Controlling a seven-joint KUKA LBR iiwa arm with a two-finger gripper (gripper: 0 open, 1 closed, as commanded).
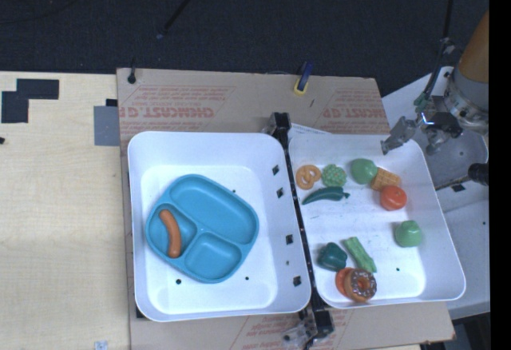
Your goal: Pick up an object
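My gripper hovers over the far right corner of the right bin, fingers spread open with nothing between them. Below and left of it lie several toy foods: an orange pretzel, a bumpy green ball, a smooth green piece, an orange-yellow wedge, a red tomato and a dark green chili. Nearer the front sit a light green piece, a dark green piece, a green stick and a red donut.
The left bin holds a blue divided plate with an orange sausage in its left compartment. A black divider runs between the bins. Cardboard lies under both.
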